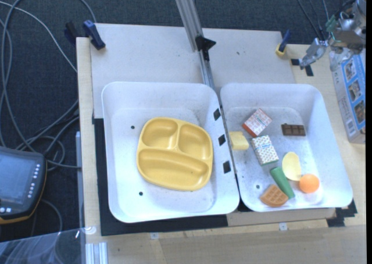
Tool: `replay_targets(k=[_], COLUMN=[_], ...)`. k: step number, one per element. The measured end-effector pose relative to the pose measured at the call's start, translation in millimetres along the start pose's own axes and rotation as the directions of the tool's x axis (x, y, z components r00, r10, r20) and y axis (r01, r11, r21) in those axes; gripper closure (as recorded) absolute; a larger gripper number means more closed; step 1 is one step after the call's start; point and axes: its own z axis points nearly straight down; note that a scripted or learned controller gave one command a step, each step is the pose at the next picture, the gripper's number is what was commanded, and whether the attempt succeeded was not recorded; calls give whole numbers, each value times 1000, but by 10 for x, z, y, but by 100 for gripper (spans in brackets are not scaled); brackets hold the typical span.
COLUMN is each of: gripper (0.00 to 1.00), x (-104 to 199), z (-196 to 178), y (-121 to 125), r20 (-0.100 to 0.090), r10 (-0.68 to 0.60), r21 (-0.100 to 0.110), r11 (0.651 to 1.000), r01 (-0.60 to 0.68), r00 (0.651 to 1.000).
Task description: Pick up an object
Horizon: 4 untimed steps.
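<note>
The right bin (331, 135) holds several small toy items: a red and white box (256, 122), a brown chocolate bar (293, 130), a pale yellow block (238, 140), a green-patterned box (265, 149), a yellow slice (292, 165), a green stick (282, 181), an orange ball (309, 183) and a waffle-like piece (274, 196). My gripper (314, 53) hangs at the top right, beyond the far right corner of that bin and well away from all the items. Nothing shows in its grasp.
The left bin (119, 141) carries a yellow divided plate (174, 153). A slanted metal post (187, 7) rises behind the gap between the bins. A blue printed box (352, 97) stands off the right bin's edge. Clamps (93, 33) grip the bench's back corners.
</note>
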Motion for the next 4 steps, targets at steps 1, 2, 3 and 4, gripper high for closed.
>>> replay_targets(k=[1, 2, 3, 4], gripper=[0, 0, 0, 0], x=[-1, -5, -18, -20], z=[0, 633, 1060, 1485], y=[-1, 2, -27, -12], r20=[1, -2, -1, -1], r10=[0, 1, 2, 1], r21=[0, 6, 5, 5], r11=[1000, 1000, 1000, 1000], r01=[0, -1, -2, -1], r00=[1000, 1000, 1000, 1000])
